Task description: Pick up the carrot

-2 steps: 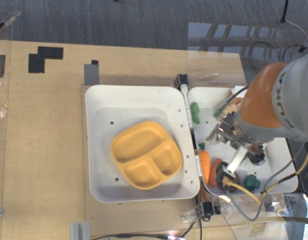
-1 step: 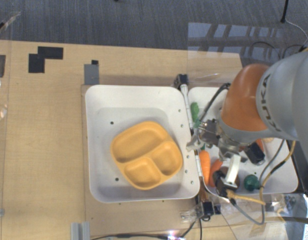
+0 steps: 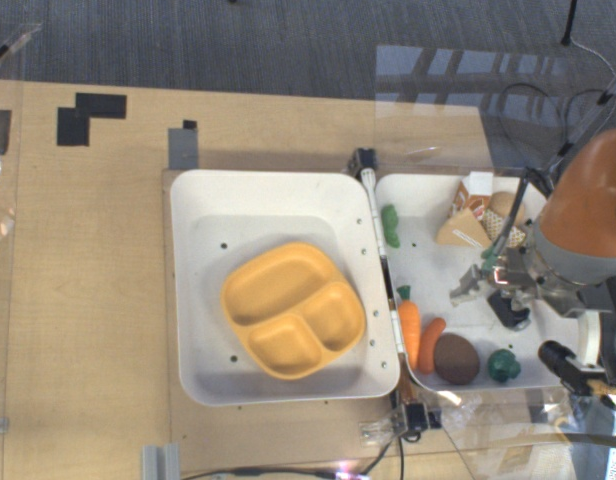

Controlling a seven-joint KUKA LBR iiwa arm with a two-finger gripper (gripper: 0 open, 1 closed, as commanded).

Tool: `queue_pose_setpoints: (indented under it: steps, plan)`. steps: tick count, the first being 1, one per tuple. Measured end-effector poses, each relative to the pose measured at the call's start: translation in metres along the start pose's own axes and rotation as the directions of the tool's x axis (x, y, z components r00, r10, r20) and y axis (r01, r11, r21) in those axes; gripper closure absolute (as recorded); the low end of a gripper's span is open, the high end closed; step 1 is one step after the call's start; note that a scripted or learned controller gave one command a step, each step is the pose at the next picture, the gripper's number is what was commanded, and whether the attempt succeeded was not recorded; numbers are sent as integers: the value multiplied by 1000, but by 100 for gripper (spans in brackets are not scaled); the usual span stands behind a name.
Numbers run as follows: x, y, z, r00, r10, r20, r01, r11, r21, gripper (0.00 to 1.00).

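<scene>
Grey metal and a broad orange band mark the arm reaching in from three o'clock, and its claw point(image 3: 493, 280) hangs over the middle of the right bin point(image 3: 428, 223); I cannot tell whether it is wide or narrow from here. At about seven o'clock from the claw lies the carrot point(image 3: 410, 333), orange with a green top, hard against the bin's left wall. Just beside it rests a smaller orange-red piece point(image 3: 429, 336), touching a brown rounded thing point(image 3: 455, 358), with a dark green item point(image 3: 504, 365) near that. At twelve o'clock sits a tan wedge point(image 3: 466, 226); at ten, a green pod point(image 3: 390, 224). The left bin point(image 3: 203, 268) holds a yellow divided plate point(image 3: 291, 310) on the wooden tabletop point(image 3: 78, 298).
</scene>
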State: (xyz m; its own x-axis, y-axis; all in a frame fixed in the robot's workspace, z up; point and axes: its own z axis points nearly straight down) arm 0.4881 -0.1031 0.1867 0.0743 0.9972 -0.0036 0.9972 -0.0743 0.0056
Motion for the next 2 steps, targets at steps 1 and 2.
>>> queue_pose_setpoints:
  steps: [1,2]
  plan:
    - [91,-6,2,963,-269,-6,269,963,0,0]
    - [89,-6,2,964,-266,-5,266,964,0,0]
